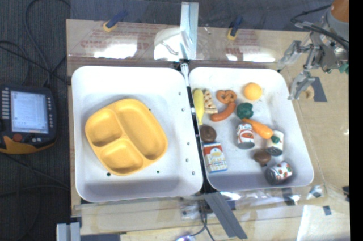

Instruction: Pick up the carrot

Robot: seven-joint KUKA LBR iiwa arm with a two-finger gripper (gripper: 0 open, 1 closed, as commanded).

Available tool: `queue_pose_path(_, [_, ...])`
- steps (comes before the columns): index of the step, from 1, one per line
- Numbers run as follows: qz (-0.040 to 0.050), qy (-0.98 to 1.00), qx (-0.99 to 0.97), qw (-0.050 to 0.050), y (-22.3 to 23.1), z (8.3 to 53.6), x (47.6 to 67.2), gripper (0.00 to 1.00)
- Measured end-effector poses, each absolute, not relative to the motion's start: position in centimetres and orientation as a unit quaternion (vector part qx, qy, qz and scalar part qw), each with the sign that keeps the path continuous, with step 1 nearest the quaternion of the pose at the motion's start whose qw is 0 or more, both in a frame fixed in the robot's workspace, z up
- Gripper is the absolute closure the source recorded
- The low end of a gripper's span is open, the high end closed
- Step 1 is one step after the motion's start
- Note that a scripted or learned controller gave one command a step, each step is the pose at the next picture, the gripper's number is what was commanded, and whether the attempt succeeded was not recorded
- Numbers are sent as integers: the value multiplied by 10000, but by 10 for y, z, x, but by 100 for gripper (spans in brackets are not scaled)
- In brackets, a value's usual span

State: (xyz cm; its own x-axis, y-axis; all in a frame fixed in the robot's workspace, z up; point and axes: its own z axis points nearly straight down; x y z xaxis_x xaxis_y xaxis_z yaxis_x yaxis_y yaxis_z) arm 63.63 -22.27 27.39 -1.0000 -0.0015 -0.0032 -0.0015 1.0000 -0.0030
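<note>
The carrot [260, 129] is a small orange cone lying at a slant in the right bin [295, 121], its green leafy top [245, 110] pointing up-left. It lies between a small can [245, 135] and a white-and-green item [275, 140]. My gripper [295, 71] hangs outside the bin's upper right corner, above the bench, well up and right of the carrot. Its fingers [299, 85] are spread open with nothing between them.
Around the carrot the right bin holds a banana [198, 105], pretzel [226, 96], orange [252, 91], sausage [222, 114], brown donut [208, 133], small box [214, 157] and several other toys. A yellow divided tray [126, 135] lies in the left bin [85, 87].
</note>
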Motion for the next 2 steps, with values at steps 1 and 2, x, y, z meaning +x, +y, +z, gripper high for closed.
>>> queue_pose_path(1, [-24, 9881, -1538, 44, -223, 99, 627, 0])
queue_pose_path(2, [-19, 9984, -568, 67, -183, 91, 588, 0])
